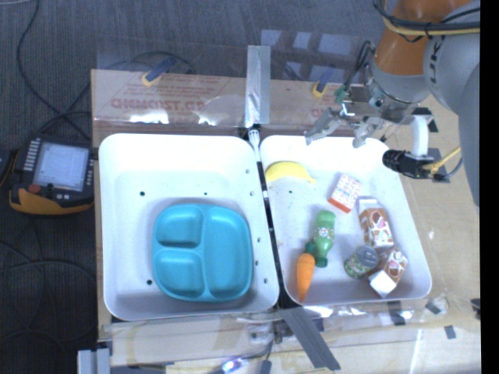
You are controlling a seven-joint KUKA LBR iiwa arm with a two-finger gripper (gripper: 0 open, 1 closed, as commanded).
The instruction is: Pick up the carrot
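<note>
Carrot (304, 275) lies unlifted at right bin (413, 209) near wall, well below gripper (337, 132); jaws spread, holding nothing; approach, grasp remain.

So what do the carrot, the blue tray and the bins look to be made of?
Carrot: probably moulded plastic, a toy; its orange is even and smooth, with a small green top. Blue tray: likely hard plastic, slightly glossy, with soft highlights on the ridges between its compartments. Bins: thin white plastic by the look, smooth with rounded corners and a faint sheen.
</note>
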